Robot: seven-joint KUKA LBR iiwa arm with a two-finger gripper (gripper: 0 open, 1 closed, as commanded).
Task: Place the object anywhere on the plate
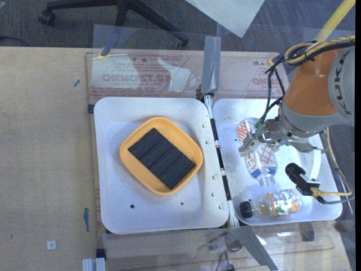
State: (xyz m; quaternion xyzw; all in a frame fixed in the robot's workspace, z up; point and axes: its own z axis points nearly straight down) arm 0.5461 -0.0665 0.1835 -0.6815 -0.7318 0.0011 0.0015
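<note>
two bins sit on the surface; the claw [254, 140] hangs over the right bin [228, 114], touching a small clear bottle [259, 165]; its spread can't be told.

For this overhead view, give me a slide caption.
Arm's hand over right bin's bottles; yellow plate in left bin.
</note>
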